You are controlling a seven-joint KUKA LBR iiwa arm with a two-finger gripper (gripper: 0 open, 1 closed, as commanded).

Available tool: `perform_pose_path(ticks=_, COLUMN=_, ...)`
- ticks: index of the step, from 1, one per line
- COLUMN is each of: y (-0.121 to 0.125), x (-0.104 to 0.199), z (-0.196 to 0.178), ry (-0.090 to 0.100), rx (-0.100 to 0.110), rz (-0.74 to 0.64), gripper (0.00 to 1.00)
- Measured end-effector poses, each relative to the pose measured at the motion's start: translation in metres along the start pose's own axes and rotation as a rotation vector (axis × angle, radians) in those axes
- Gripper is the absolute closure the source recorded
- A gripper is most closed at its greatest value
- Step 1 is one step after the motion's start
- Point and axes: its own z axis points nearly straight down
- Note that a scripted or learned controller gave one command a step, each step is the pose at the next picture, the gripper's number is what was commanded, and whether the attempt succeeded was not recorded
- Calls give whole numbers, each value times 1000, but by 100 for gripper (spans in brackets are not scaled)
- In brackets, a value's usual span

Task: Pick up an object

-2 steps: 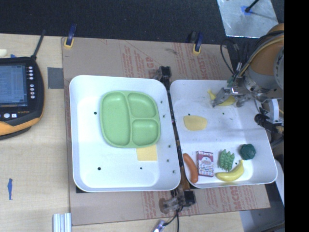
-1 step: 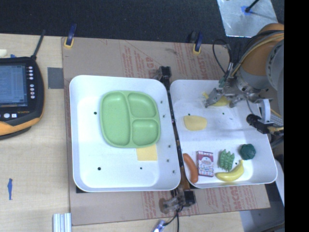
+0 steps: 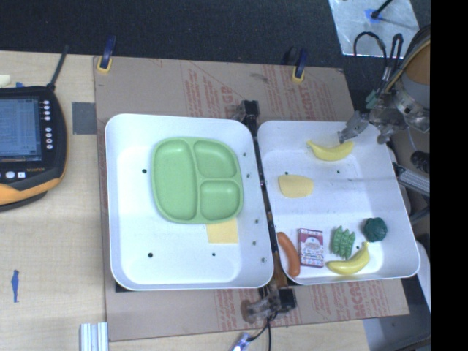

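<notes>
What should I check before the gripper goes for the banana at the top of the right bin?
1. Gripper position: ok, it sits at the upper right end of the top banana.
2. Finger state: cannot tell, the view is too small and blurred there.
3. Banana held: not ok, nothing shows it between the fingers; it lies on the right bin floor.
4. Space around the target: ok, the pale yellow piece lies apart, below it.
5. Bin wall margin: cannot tell, the gripper is near the bin's top right rim.
6. Other items undisturbed: ok, the second banana, the red box and the sausage lie along the bottom edge.
</notes>
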Motion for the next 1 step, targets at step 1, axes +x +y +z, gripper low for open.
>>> perform_pose_path(ticks=1, y=-14, x=58, z=89, ry=1, rx=6, rz=-3, gripper=0)
